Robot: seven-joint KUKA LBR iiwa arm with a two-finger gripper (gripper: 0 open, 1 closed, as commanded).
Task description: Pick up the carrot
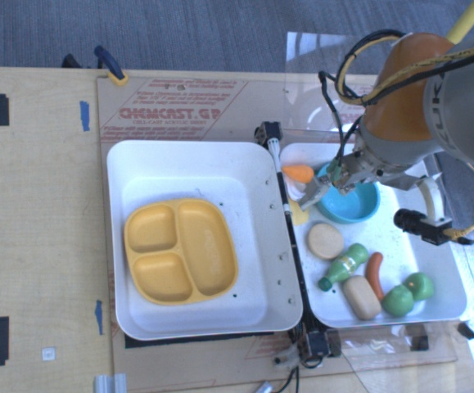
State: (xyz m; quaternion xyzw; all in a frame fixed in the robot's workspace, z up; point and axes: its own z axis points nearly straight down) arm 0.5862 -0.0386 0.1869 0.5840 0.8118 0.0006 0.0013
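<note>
The small orange carrot (299, 173) lies in the top-left corner of the right-hand shallow white bin (448, 300), tight against the wall it shares with the left-hand white bin (119, 219). The grey arm's hand (317, 188) hovers just beside it, low and to its right, and whether that hand is apart or together I cannot tell from this slant. Nothing shows in its grasp.

Here is the risk: that corner is cramped. One side of the hand could land on the bin wall and push the carrot aside instead of closing around it. The round blue bowl (351, 204) sits right under the wrist (very close company), so a descent could knock it or tip it. A pale yellow piece (299, 214) lies just below the hand and might be grabbed by mistake. The round beige disc (326, 241) and the green bottle-shaped toy (342, 267) lie farther down, less likely to interfere. The yellow compartment plate (180, 248) in the left bin is well apart.
</note>
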